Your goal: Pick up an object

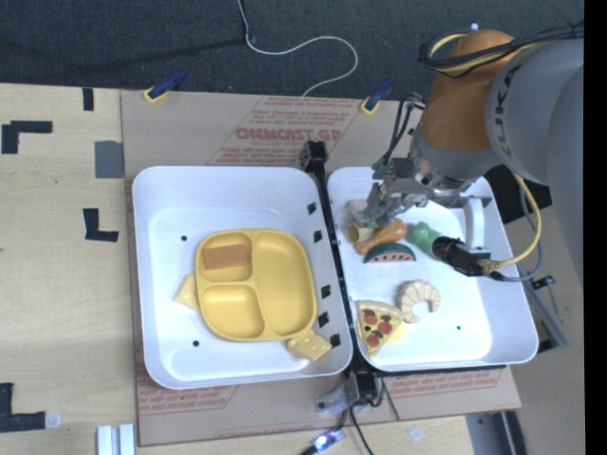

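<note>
Glossy plastic-looking yellow tray (275,292); matt cardboard (275,131).

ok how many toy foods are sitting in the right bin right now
4 visible: a hot dog under the gripper, watermelon slice beside it, shrimp, pizza slice near front. The arm may hide more.

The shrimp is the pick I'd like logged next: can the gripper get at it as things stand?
Probably yes. The shrimp lies alone on the right bin's floor, apart from the pizza slice and the watermelon slice, nothing over it. The gripper hangs nearby over the same bin.
</note>
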Motion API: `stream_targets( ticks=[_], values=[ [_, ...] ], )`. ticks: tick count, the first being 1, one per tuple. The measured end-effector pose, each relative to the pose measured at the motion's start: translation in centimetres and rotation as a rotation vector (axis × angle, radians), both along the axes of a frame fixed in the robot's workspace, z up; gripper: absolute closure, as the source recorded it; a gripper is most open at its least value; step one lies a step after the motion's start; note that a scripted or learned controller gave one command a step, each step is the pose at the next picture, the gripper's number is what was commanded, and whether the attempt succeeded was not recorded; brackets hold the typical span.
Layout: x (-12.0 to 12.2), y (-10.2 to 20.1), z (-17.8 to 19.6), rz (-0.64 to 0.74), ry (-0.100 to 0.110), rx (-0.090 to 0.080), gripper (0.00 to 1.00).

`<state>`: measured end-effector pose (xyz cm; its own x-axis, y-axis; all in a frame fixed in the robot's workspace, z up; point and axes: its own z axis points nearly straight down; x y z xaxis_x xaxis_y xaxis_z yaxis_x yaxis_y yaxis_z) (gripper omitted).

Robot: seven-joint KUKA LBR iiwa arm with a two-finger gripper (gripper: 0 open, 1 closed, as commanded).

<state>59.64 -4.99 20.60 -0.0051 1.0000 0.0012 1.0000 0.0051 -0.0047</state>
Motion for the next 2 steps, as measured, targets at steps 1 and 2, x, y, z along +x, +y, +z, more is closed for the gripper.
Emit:
stream_targets(
  ticks=[1, 2],
  values=[
    [-2.6, 4.6, 1.4, 0.001, -0.001, 0.001, 1.00],
    [-5.1, 9.1, 1.9, 0.000, 0.000, 0.000, 1.00]
  ],
)
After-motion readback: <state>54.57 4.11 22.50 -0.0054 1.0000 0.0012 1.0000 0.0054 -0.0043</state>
